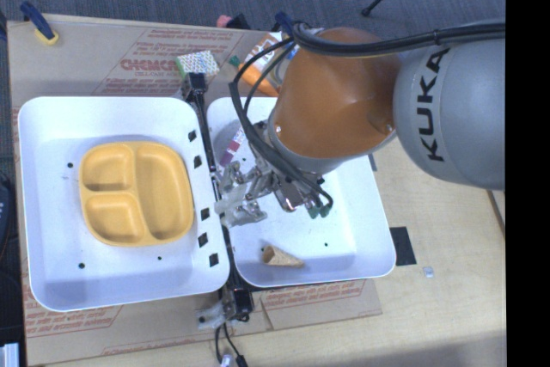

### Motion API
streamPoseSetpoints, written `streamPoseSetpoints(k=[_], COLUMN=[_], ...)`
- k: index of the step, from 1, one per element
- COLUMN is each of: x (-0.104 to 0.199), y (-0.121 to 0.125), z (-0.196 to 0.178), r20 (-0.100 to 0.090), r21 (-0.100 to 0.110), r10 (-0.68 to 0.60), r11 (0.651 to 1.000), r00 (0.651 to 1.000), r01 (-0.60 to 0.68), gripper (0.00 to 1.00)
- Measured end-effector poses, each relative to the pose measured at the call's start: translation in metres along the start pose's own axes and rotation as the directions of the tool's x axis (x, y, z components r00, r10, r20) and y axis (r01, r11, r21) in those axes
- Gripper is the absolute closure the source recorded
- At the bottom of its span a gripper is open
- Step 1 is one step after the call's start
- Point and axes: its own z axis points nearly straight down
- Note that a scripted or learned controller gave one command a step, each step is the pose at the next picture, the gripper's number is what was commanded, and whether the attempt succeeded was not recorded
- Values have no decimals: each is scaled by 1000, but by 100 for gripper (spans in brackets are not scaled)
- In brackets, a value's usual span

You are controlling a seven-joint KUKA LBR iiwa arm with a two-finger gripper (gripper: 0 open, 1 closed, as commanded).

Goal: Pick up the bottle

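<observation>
In the right bin (361, 219), the arm's wide orange band and grey wrist cover most of the middle. My gripper (242, 195) reaches down near the bin's left wall, a cluster of metal parts just above the floor. A clear bottle with a dark red label (227, 147) lies right behind the gripper, close to the left wall and partly hidden by the arm. Whether the gripper touches it cannot be made out.
A tan wedge-shaped piece (282, 256) lies near the right bin's front edge. A yellow divided plate (136, 192) sits in the left bin (43, 271). An orange object (256, 78) pokes out behind the arm at the back. A small green patterned block (196, 63) rests on the cardboard.
</observation>
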Motion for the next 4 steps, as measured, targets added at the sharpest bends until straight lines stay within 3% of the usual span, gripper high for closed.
streamPoseSetpoints(k=[1, 2, 3, 4], x=[-6, 12, 34, 57], y=[13, -65, -156, -181], z=[26, -60, -44, 34], r20=[-1, 3, 2, 0], r21=[-1, 3, 2, -1], r10=[-389, -441, -410, -604], r11=[921, 897, 912, 797], r00=[921, 897, 912, 797], r01=[389, 441, 410, 604], gripper=[100, 100, 100, 100])
